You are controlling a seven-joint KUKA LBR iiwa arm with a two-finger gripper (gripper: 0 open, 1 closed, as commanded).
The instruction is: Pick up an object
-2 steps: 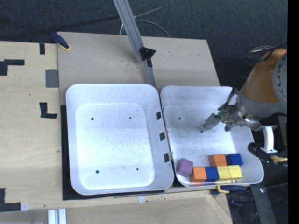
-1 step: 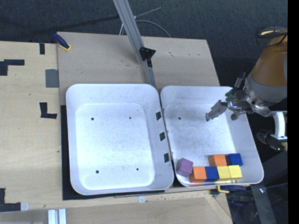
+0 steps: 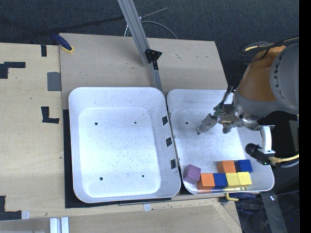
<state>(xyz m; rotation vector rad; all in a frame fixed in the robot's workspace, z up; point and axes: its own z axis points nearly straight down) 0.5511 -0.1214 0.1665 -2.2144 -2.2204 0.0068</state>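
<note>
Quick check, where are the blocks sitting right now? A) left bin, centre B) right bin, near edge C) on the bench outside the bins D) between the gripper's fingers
B: the purple block, orange blocks, blue blocks and yellow blocks cluster along the near edge of the right bin, while the gripper hangs above the middle of that bin, apart from them.
</note>
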